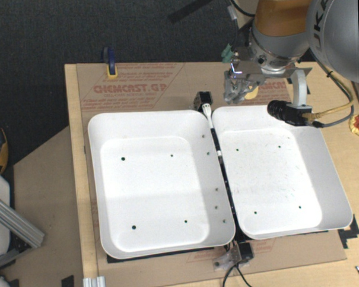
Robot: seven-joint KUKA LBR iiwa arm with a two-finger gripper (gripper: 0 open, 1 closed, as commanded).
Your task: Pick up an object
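Item: left bin, white, shallow, nearest the camera. Item: right bin, white, touching the left bin along a black centre seam. Item: clamp, blue and yellow, beyond the left bin's far corner. Item: my gripper, just beyond the right bin's far rim; finger state not discernible. Item to pick up: none visible in either bin.

The arm runs off the top edge, its gripper too blurred and small to show the fingers' set.
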